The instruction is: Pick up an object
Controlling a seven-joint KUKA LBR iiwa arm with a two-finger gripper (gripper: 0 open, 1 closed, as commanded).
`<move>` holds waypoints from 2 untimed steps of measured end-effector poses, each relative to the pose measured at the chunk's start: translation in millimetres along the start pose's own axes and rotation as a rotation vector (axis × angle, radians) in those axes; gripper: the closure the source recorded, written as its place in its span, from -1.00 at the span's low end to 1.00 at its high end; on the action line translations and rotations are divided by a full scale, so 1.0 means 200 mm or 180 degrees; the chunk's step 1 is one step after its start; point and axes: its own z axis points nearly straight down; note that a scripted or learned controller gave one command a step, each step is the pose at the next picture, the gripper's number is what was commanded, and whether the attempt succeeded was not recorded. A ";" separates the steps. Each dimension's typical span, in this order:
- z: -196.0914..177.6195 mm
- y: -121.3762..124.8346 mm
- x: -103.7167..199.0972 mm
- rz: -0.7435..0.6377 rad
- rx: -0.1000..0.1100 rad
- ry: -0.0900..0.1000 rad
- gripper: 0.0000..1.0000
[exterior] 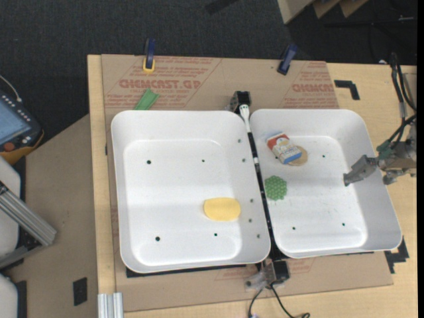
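Observation:
A flat yellow oval object [222,209] lies in the left bin [132,177], toward its front right. The right bin [344,207] holds a small red, white and blue packet [286,148] near its back left, and a green bumpy round piece [275,188] by its left wall. My gripper [356,171] reaches in over the right bin's right side, well to the right of the packet and the green piece and touching neither. Nothing shows in its grasp.
The bins sit on a cardboard sheet [199,78] held by a yellow-and-blue clamp [150,57] and a blue clamp [287,59]. A green strip [146,100] lies behind the left bin. A black bracket [240,101] sits between the bins at the back.

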 end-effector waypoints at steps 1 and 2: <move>-0.05 0.00 0.00 -0.0003 -0.0011 -0.0006 1.00; -0.11 0.00 -0.23 0.0009 -0.0014 -0.0014 1.00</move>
